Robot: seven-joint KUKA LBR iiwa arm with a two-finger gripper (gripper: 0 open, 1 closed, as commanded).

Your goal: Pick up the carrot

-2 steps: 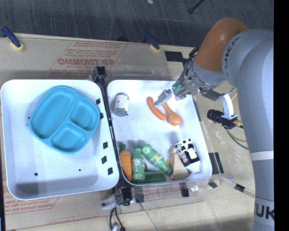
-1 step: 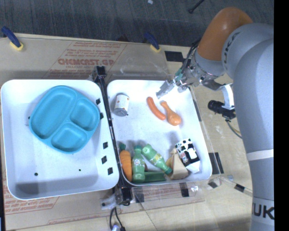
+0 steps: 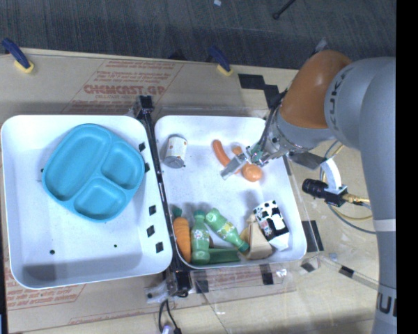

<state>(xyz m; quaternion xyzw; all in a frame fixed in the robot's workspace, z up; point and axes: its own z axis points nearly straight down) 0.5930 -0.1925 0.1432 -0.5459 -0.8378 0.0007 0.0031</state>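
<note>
Two bins sit side by side; the gripper [image 3: 245,160] hangs in the right bin [image 3: 195,127], far from the carrot [image 3: 182,238], fingers' state unreadable.

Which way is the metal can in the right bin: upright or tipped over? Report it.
Tipped over. The metal can lies on its side on the right bin floor, near the upper left corner, its round end facing the camera.

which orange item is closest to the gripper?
The round orange ball, right beside the gripper. The orange stick lies a little left; the carrot sits far off at the bin's front edge.
</note>
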